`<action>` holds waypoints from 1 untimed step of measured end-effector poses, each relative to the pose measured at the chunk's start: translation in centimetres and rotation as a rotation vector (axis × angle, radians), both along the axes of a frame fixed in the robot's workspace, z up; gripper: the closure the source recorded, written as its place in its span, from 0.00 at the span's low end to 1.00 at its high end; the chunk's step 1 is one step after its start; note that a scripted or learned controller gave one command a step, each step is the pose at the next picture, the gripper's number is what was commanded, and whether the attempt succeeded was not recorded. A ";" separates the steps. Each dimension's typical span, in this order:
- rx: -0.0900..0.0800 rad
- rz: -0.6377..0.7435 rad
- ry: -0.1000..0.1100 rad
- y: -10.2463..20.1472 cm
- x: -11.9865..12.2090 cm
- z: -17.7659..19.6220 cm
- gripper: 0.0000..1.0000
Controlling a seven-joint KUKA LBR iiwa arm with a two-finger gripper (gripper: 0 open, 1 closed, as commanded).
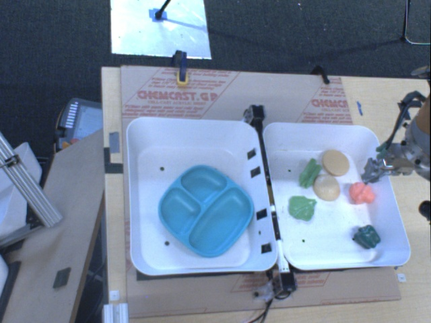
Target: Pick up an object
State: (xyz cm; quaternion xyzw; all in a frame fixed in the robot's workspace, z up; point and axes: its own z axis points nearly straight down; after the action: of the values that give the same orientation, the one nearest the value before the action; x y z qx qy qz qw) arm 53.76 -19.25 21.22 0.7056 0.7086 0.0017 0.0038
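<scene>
Two white bins (202, 130), divided blue plate (205, 209)

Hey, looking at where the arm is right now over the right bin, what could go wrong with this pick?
The gripper sits at the right bin's right wall, so a descent might clip the rim. The pink object is small and lumpy and lies near that wall; fingers may nudge it rather than enclose it. The tan disc, beige ball and green piece are bunched together, so reaching there could disturb several.
</scene>
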 end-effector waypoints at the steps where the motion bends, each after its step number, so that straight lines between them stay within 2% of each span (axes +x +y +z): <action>1: 0.001 0.001 0.002 0.1 0.3 4.3 1.00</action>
State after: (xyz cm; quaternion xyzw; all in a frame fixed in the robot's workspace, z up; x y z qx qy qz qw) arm 54.05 -19.19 25.54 0.7053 0.7089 0.0012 0.0026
